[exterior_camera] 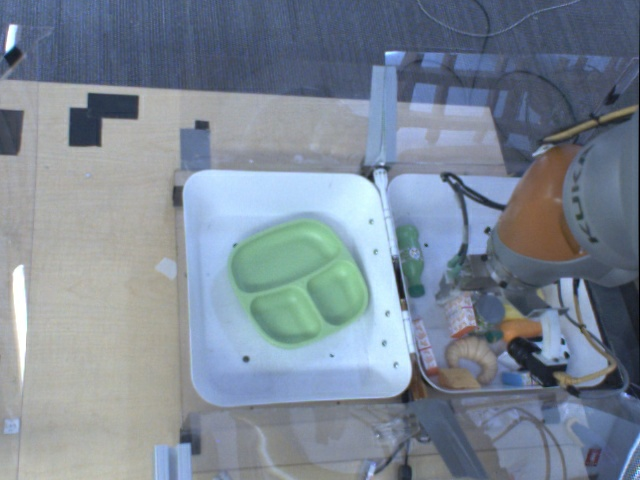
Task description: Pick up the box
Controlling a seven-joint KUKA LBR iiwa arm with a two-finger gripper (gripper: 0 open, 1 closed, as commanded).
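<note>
Grey arm (610,203) (orange wrist band (535,213))

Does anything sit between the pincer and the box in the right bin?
Nothing visible does. The pincer hangs right by the box; the bread roll lies at its near end and the green bottle off to one side.

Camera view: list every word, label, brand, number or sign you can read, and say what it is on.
No text is readable.
The small red and white packet has print, too blurred to read.
The flat packet at the right bin's left wall has markings, too small to read.
The green bottle: no legible label.
</note>
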